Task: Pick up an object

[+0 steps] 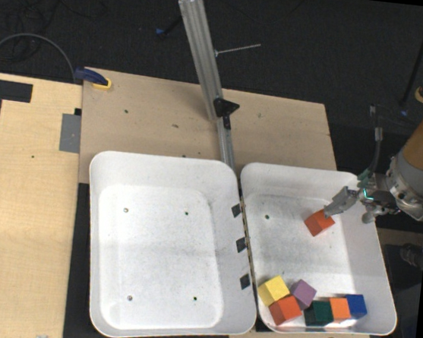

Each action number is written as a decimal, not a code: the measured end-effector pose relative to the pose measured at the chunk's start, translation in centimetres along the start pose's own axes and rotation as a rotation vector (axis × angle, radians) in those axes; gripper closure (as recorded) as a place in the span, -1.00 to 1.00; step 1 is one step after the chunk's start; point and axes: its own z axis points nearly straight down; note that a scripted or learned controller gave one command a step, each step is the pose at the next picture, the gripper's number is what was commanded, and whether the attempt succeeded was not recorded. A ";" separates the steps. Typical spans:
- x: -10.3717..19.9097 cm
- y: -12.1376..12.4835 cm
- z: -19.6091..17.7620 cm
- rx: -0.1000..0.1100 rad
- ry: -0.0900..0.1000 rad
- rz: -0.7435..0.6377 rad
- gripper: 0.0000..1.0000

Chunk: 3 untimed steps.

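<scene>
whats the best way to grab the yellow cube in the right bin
Take the yellow cube from above, fingers across its two free faces. It sits at the left end of the cluster, touching the red cube and beside the purple cube, close to the right bin wall, so a sideways approach looks crowded.

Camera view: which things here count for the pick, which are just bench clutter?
Job-related:
- gripper, at the red-orange block in the right bin; grasp unclear
- cluster by that bin's near edge: yellow block, purple block, red block, green block, orange block, blue block

Lying about:
- left bin
- aluminium rail
- blue clamp
</scene>
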 end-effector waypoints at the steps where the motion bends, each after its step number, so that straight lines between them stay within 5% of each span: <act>1: 0.0 0.0 -1.0 0.001 0.000 -0.004 1.00; 2: 0.0 0.0 -0.9 0.002 0.000 -0.004 -1.00; 3: 0.0 0.0 -1.9 0.002 0.000 -0.008 1.00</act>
